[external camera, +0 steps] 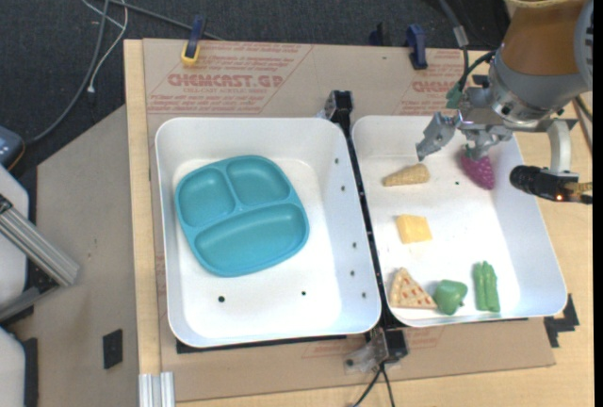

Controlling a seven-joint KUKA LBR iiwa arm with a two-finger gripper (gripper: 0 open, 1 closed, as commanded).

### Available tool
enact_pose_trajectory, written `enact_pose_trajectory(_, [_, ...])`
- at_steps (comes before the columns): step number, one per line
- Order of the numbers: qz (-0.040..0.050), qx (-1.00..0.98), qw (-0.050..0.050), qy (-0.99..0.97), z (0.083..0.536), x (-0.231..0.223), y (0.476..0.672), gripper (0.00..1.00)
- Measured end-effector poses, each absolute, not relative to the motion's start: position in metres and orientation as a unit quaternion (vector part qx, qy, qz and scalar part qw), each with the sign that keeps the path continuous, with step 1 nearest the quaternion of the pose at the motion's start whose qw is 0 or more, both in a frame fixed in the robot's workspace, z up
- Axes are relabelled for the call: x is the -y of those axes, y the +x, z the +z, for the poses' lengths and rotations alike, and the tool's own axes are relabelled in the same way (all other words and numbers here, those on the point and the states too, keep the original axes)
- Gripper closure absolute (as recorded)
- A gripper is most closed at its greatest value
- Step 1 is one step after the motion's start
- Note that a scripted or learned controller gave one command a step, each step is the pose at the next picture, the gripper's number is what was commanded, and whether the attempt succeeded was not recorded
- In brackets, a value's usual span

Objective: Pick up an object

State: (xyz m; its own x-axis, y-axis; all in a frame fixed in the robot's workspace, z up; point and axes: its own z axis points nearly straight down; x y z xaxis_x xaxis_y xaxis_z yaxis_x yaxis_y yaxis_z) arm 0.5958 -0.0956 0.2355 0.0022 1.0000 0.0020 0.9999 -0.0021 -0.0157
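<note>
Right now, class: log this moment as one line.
gripper: open, holding nothing | above right white bin | nearest: purple grape bunch, tan cone

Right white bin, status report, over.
Gripper open, jaws spread, holding nothing. Hovers between tan cone-shaped toy and purple grape bunch. Nothing in the way.

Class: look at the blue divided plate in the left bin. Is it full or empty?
Empty. The blue divided plate in the left bin shows bare blue in all three compartments.
</note>
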Motion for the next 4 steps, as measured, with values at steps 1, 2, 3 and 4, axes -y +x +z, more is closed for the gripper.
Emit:
enact_pose_trajectory(1, [0.0001, 0.707, 0.001, -0.707, 0.243, 0.095, 0.598, 0.0])
enact_pose_trajectory(2, [0.0015, 0.707, 0.002, -0.707, 0.202, 0.095, 0.596, 0.0])
enact_pose_trajectory(3, [0.001, 0.707, 0.002, -0.707, 0.145, 0.099, 0.603, 0.0])
enact_pose_trajectory(4, [0.0016, 0.707, 0.003, -0.707, 0.092, 0.098, 0.603, 0.0])
